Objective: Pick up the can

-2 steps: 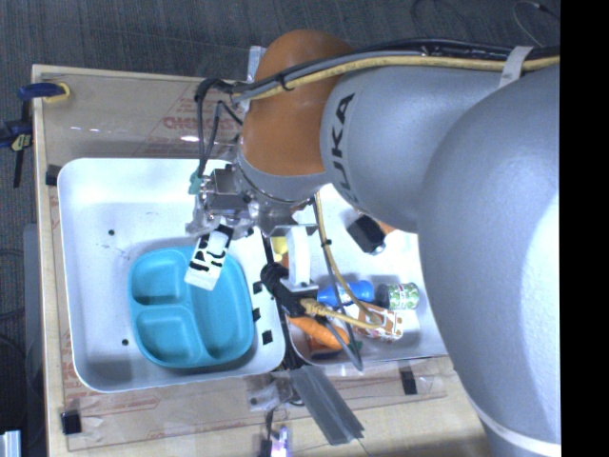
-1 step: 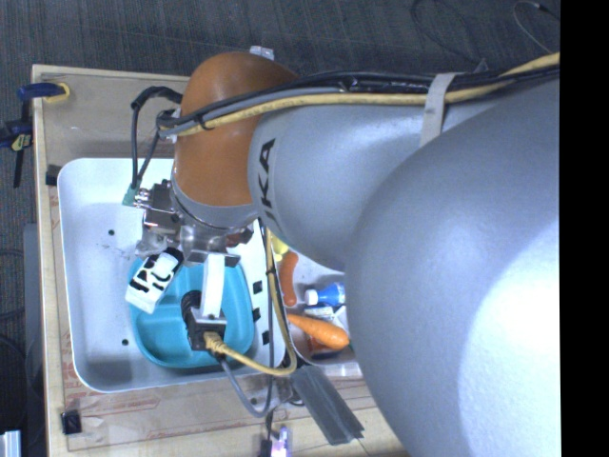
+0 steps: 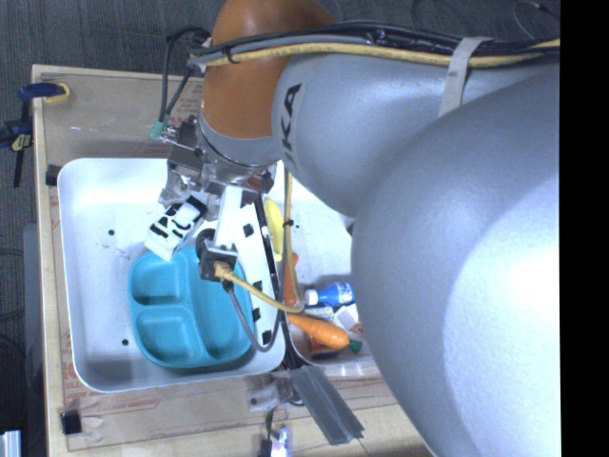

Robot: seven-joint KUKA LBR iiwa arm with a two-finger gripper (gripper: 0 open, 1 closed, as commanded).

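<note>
Plastic, smooth and white, forms both shallow bins on the pale wooden surface (image 3: 105, 93). The left bin (image 3: 81, 284) sits toward the surface's left edge, with rounded corners and a few dark specks on its floor. A turquoise tray (image 3: 181, 317) lies in the part of it closer to the surface's near edge. The tray is matte and round-cornered with moulded compartments, and it rests against the bin wall on the side of the right bin (image 3: 314, 227).

My pincer (image 3: 190, 203) hangs over the left bin, just past the tray's far side. I cannot tell how far it is open or whether it has hold of anything. Close under it is a tilted white piece (image 3: 176, 225) with bold black marks. I cannot tell whether that piece touches the tray.

My grey arm (image 3: 457, 255), with its orange band (image 3: 252, 55), covers most of the right bin. The strip that shows holds a long yellow thing (image 3: 276, 219) beside the dividing wall and a glossy, tapering carrot (image 3: 319, 333) toward the near edge. The can (image 3: 333, 296) is there too, as far as I can judge. It is a blue and white cylinder lying on its side just beyond the carrot, partly under my arm, and its label is too blurred to read.

Open floor in the left bin lies toward the surface's left and far edges. A blue clamp (image 3: 43, 91) grips the far left corner.
</note>
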